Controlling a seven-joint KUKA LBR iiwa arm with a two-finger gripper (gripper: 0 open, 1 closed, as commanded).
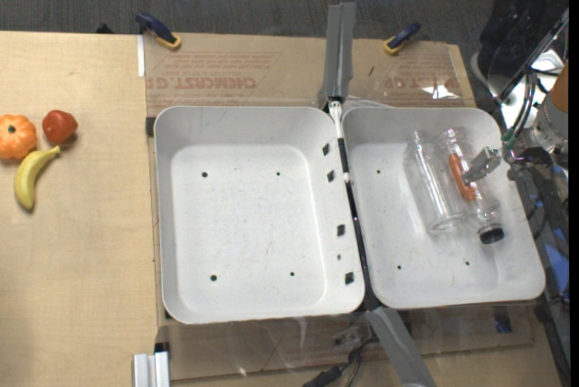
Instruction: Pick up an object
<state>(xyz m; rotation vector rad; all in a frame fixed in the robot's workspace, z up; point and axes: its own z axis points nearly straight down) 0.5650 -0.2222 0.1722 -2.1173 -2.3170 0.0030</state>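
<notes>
Clear plastic bottles (443, 182), one with an orange insert and a black cap, lie slantwise in the right bin (398, 272), towards its right wall. They look light, stiff and slippery; mid-body is likely the best hold. Gripper (488, 162) hovers at their upper right end, holding nothing; whether it is open, I cannot tell. Left bin (244, 299) offers no obstacle, and fruit (34, 155) lies well apart by the bench's left edge.

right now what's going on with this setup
A robot arm reaches in from the right over the right bin, with its gripper low beside a clear plastic bottle that lies on its side there. Whether it has a grip on the bottle can't be told. The left bin sits alongside, and toy fruit rests on the bench at the far left.
</notes>
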